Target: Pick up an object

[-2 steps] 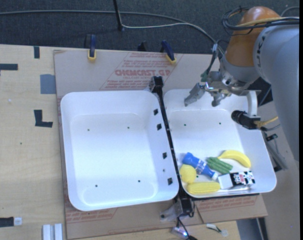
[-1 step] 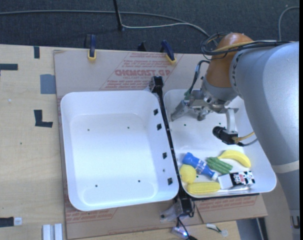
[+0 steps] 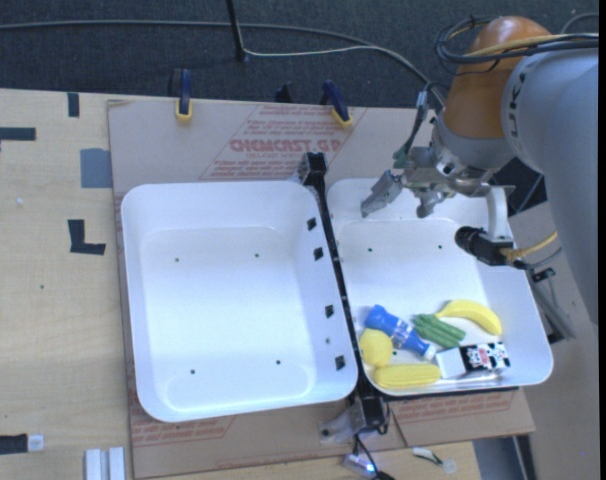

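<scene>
The wooden surface (image 3: 43, 298) is carrying two shallow white bins side by side on a cardboard sheet (image 3: 253, 143). The grey arm (image 3: 558, 128) is reaching in from the right, its orange band (image 3: 493, 68) sitting above the wrist. The left bin (image 3: 143, 218) is lying well off to the left of the tool. The right bin (image 3: 523, 298) is lying directly under it. The tool (image 3: 403, 200) is hanging over the far end of that bin with its two fingers spread apart and nothing between them. All the objects are sitting well below the tool, bunched at the bin's near end: a yellow banana (image 3: 471, 314), a yellow corn cob (image 3: 407, 375) against the near wall, a blue bottle (image 3: 400, 332), a green pea pod (image 3: 438, 330) between bottle and banana, a yellow lemon (image 3: 376, 348) just beside the divider, and a small black-and-white box (image 3: 476, 358) near the right corner.
</scene>
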Controlling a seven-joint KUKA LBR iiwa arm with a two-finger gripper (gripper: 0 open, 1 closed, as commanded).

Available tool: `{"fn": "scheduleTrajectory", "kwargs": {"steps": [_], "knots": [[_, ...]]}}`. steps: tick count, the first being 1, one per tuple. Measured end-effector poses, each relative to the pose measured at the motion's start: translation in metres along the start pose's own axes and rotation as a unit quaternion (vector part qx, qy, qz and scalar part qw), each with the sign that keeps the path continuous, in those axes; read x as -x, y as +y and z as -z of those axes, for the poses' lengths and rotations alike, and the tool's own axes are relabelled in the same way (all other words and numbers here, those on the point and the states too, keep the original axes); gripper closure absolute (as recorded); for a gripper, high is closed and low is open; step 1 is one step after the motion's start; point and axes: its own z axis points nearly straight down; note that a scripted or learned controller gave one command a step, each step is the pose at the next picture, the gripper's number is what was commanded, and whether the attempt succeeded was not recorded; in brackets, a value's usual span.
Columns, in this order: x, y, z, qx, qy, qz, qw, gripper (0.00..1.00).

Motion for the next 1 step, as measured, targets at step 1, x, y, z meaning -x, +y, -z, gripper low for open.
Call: {"fn": "scheduleTrajectory", "kwargs": {"steps": [1], "knots": [[0.0172, 0.024, -0.1056, -0.009, 0.0, -0.001, 1.0, 0.0]]}}
